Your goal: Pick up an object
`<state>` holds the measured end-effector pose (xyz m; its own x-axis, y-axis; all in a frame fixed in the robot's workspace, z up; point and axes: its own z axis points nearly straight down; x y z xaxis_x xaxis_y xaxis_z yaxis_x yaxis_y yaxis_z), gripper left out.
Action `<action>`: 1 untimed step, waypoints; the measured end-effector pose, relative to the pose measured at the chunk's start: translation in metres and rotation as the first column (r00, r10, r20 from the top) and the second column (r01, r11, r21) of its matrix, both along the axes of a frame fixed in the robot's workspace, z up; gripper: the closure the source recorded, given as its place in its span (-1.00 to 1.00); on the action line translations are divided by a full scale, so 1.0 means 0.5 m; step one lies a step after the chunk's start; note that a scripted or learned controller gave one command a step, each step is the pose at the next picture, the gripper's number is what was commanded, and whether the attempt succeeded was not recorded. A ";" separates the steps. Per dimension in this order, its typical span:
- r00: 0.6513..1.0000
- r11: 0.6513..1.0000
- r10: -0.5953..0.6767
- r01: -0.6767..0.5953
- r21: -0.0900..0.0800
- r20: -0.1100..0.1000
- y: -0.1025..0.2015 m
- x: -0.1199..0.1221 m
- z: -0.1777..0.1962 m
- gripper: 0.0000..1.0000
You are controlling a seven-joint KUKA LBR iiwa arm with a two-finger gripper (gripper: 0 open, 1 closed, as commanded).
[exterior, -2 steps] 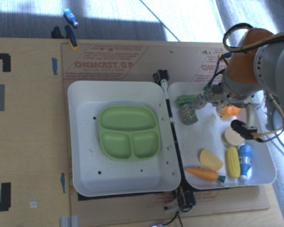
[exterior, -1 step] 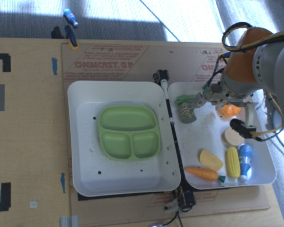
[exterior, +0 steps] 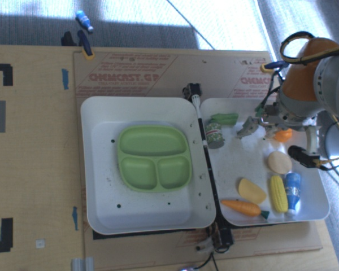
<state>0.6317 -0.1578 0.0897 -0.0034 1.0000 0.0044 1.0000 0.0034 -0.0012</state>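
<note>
My hand (exterior: pixel 250 127) hangs low over the far part of the right shallow white bin (exterior: pixel 319 208), and I cannot tell if it is grasping anything. The pickable pieces lie loose in that bin, probably dumped there for grabbing: an orange plastic carrot (exterior: pixel 242 207) at the near edge, a yellow corn cob (exterior: pixel 278 193), a blue bottle (exterior: pixel 293 192), a pale egg-shaped piece (exterior: pixel 279 162). The left white bin (exterior: pixel 96 151) carries a green divided plate (exterior: pixel 154 157), and both bins sit on a brown cardboard-covered bench (exterior: pixel 34 168) in striped sunlight.
</note>
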 end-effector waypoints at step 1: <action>1.000 1.000 0.003 -0.003 0.006 0.003 -0.017 0.019 -0.001 -1.00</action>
